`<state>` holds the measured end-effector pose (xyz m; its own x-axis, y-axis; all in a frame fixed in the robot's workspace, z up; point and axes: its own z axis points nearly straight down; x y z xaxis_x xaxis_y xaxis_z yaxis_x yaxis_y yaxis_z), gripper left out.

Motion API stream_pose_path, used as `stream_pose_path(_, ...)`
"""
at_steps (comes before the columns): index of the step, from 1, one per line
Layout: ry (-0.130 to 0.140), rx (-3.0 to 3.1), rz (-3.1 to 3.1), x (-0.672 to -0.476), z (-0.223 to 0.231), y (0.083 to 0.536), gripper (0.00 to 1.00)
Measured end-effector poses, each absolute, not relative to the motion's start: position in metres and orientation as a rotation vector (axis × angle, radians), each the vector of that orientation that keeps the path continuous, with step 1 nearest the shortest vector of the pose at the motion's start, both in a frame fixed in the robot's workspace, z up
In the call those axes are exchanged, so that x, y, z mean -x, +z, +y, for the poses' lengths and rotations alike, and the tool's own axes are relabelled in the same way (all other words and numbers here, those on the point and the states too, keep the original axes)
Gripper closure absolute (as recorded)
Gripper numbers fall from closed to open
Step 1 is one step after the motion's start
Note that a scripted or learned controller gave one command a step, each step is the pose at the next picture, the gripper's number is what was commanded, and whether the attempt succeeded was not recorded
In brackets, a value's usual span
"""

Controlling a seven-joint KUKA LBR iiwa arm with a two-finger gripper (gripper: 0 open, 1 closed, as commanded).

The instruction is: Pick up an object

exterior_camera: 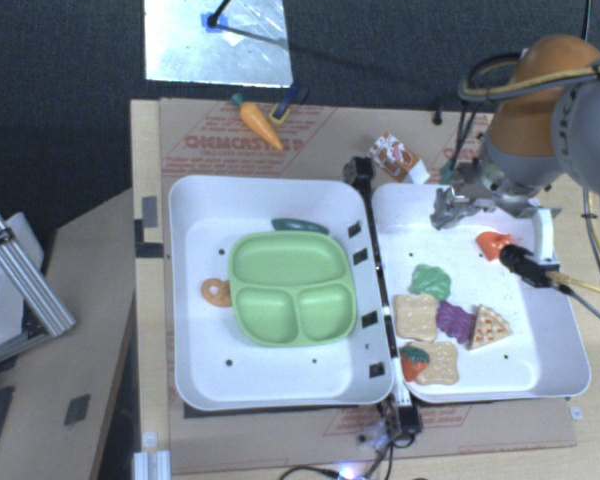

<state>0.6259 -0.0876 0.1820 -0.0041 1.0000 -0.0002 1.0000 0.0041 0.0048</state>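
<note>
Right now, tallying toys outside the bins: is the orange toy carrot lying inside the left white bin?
No, the orange toy carrot lies on the cardboard behind the left white bin.

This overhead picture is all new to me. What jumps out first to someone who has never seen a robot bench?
The big green divided plate filling the middle of the left bin grabs the eye first. Next comes the grey and orange arm reaching in from the right, its gripper over the far end of the right bin. A heap of toy food lies in that bin's near half.
</note>
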Motion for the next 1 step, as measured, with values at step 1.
stream_pose_path(1, 0.006, -2.213, 2.223, -0.6273, -0.0875, 0.2275, 1.0)
